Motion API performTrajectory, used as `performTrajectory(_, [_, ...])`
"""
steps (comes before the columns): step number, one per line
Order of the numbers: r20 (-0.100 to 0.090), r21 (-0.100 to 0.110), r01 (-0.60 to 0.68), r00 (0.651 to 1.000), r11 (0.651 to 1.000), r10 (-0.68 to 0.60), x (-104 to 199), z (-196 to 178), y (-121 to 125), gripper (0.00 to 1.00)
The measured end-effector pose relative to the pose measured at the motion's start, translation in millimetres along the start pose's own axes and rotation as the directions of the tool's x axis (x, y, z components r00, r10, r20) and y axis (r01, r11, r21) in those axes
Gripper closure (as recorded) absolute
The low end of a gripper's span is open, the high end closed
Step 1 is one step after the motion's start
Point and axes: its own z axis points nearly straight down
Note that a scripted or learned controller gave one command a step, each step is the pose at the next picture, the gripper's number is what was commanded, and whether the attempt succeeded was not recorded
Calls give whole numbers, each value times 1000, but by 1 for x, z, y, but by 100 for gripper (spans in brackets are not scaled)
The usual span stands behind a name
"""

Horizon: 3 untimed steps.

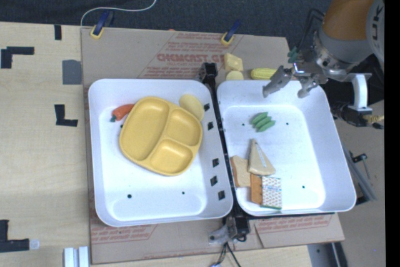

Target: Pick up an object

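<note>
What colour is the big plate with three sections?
Yellow. The plate shows best in the camera view, in the left bin.

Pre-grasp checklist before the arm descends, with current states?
1. Fingers spread, nothing between them: ok. The gripper hangs open over the far rim of the right bin.
2. Target in view: ok. The green pea pod lies alone on the bin floor, nearest the gripper.
3. Space around the target: ok. The pod is apart from the walls and from the wedge-and-cracker cluster.
4. Gripper lined up above the pod: not ok. It sits farther back and to the right.
5. Fingers square across the pod: cannot tell.
</note>
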Motion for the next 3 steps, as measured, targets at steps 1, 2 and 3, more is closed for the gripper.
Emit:
performTrajectory(1, [2,4,-1,1000,1000,1,-22,110,35,0])
performTrajectory(2, [3,0,0,1000,1000,0,-25,182,27,0])
performTrajectory(3, [2,-2,0,1000,1000,0,-3,177,26,0])
